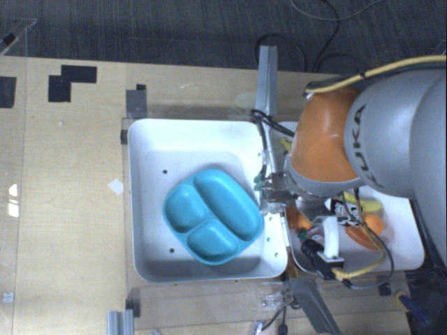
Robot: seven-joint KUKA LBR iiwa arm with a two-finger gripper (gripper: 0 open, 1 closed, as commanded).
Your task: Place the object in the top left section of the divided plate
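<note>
Divided plate (213,215): bright blue, lying flat in the left bin, turned on a bit of a diagonal, and closer to that bin's right wall than its left
Plate sections: three of them, one long one along the upper-right side and two smaller ones on the lower-left side, split by raised ridges
Left bin (150,187): white and shallow, with the plate sitting middle-right in it
Right bin (412,250): white too, mostly covered by the arm from this angle
Arm (398,138): big grey link coming in from the right, with its orange band (325,145) hanging over the right bin's left half
Gripper (278,190): the bit poking out from under the wrist is right at the wall between the two bins, just beside the plate's right edge. Honestly can't tell if it's spread or pinched, or if anything's in it
Object to move: can't say which one it is. The loose stuff in the right bin is an orange piece (367,234) and a yellow piece (370,206), close together and half tucked under the arm
Bench (63,187): pale wood, with a few black patches (70,82) up at the top left, well apart from the bins
</note>
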